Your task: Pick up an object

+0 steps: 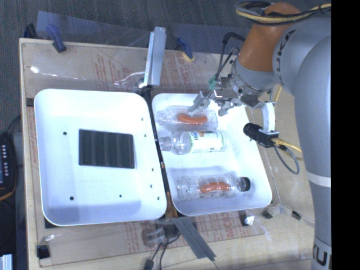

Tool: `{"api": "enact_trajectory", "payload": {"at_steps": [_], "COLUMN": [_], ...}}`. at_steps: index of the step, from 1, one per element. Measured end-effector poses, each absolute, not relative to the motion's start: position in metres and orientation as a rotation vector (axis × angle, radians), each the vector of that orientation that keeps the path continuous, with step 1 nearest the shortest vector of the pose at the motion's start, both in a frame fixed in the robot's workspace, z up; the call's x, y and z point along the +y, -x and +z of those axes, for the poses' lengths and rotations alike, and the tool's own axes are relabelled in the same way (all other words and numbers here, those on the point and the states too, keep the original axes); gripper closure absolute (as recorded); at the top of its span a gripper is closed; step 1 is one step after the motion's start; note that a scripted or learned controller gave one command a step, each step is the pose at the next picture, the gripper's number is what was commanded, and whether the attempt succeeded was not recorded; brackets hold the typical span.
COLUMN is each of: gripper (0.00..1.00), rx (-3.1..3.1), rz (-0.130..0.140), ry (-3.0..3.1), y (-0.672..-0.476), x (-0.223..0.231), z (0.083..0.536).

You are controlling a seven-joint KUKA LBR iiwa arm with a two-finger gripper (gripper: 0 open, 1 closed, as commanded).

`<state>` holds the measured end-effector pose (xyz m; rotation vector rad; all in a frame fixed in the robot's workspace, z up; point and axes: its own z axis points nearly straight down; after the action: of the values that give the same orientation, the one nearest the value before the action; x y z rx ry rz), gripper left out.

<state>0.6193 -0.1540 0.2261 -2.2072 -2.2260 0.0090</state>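
The bench fills most of the frame, a pale board with faint red printing across it, too small to read; dark carpet-like floor runs along the top edge; a clear sheet is clipped down at the upper left with blue clamps. The arm comes in big on the right side, grey casing with the orange band at upper right; white letters sit on its casing at the lower right corner, cut off by the frame edge. Left bin next, white and shallow, with a dark ribbed panel lying flat in its middle. Right bin sits just beside it, touching along the centre seam, and here are the things to pick: three clear plastic bottles lying on their sides. The top bottle has an orange piece inside; the middle bottle wears a white label with green and blue print, unreadable; the bottom bottle has orange inside and a dark cap pointing right. A metal rail stands above the seam at top centre. The gripper hangs over the upper edge of the right bin, just beside the top bottle; fingers spread narrowly, nothing between them.
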Motion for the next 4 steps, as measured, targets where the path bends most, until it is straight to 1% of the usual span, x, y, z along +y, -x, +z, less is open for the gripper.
{"api": "enact_trajectory", "payload": {"at_steps": [1,2,3,4], "gripper": [0.00,0.00,0.00,0.00], "rx": [-2.422,-2.455,-2.471,-2.599], "rz": [0.007,-0.005,0.007,0.033], "ry": [1.989,1.971,1.947,1.776], "y": [-0.636,-0.633,-0.646,-0.658], "x": [-0.174,-0.207,-0.214,-0.209], "z": [0.162,0.138,0.127,0.123]}}
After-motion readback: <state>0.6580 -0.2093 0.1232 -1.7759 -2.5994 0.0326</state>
